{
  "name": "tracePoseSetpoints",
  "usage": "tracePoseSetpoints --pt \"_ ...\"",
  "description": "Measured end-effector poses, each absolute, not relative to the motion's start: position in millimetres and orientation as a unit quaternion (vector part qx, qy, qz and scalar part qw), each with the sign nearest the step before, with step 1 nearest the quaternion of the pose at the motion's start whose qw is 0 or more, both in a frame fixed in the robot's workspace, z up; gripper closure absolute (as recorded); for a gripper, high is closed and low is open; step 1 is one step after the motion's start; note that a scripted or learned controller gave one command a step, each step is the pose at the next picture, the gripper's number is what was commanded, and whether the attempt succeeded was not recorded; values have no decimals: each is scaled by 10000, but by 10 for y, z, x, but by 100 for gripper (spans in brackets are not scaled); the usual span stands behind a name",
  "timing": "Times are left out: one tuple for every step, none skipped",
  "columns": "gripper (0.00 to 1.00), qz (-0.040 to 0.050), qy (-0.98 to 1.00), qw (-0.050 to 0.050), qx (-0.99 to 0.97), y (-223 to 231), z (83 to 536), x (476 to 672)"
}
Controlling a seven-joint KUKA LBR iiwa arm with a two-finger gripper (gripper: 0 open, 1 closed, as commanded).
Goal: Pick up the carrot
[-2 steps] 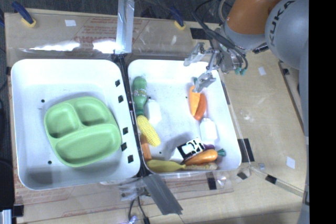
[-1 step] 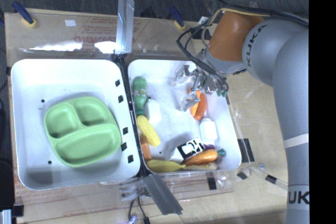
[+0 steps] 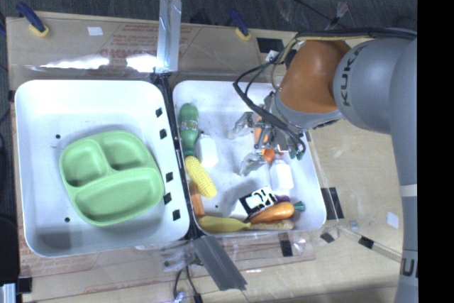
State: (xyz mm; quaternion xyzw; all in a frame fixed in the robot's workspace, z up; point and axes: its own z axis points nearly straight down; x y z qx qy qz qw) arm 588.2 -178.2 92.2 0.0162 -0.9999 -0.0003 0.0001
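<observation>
A robotics lab: white bins (image 3: 28, 152) clamped to a bench (image 3: 355, 152).

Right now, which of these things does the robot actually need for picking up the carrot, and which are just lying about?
Needed: carrot, hand.

Lying about: corn cob, banana, cucumber, green divided plate, two white bins.

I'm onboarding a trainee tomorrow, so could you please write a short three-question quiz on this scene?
1. True or false: the green tray lies in the same bin as the corn.
2. Which lies nearest the right bin's front wall? A) cucumber B) carrot C) corn
3. Fill in: the gripper hangs over the ____ bin.

Key: 1 false; 2 B; 3 right.
</observation>
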Motion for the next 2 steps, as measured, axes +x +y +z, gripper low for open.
tracePoseSetpoints --pt "100 3 -9998 -17 197 -1769 1035 5902" --pt "100 -1 -9979 -24 -647 -1299 1526 6065"
